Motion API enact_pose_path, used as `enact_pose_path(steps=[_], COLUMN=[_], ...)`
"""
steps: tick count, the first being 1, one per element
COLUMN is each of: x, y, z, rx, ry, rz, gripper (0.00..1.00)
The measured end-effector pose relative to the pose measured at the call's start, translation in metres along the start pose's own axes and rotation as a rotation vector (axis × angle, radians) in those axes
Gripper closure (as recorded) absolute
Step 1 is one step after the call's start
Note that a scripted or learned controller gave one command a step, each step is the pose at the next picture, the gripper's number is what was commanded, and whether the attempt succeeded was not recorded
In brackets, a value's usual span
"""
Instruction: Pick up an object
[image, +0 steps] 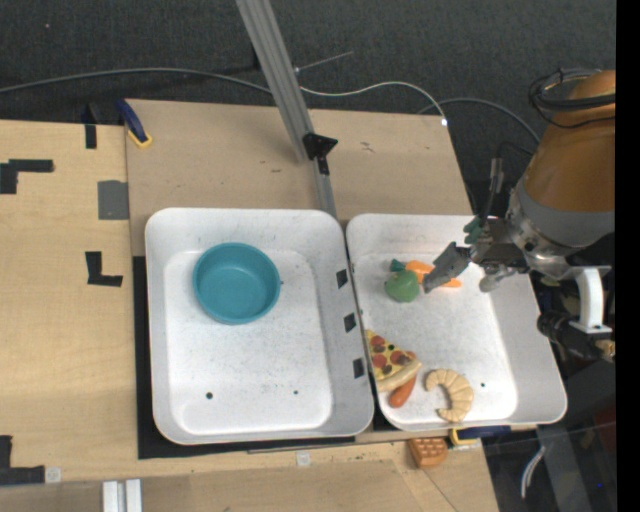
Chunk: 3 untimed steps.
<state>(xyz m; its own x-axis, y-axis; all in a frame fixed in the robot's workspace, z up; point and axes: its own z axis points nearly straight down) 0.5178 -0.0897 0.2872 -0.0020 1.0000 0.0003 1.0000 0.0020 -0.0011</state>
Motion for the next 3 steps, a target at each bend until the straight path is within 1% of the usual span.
enact_pose_path(steps=[1, 2, 3], x=[0.0, -0.007, -0.013], y=[0.0, 0.005, 0.007], z=[0.0, 0.058, 0.119], rx=[0.0, 0.007, 0.008], ry=[0.0, 0.0, 0.0], rz=[0.0, 0.002, 0.002], gripper=[0.0, 0.0, 0.0])
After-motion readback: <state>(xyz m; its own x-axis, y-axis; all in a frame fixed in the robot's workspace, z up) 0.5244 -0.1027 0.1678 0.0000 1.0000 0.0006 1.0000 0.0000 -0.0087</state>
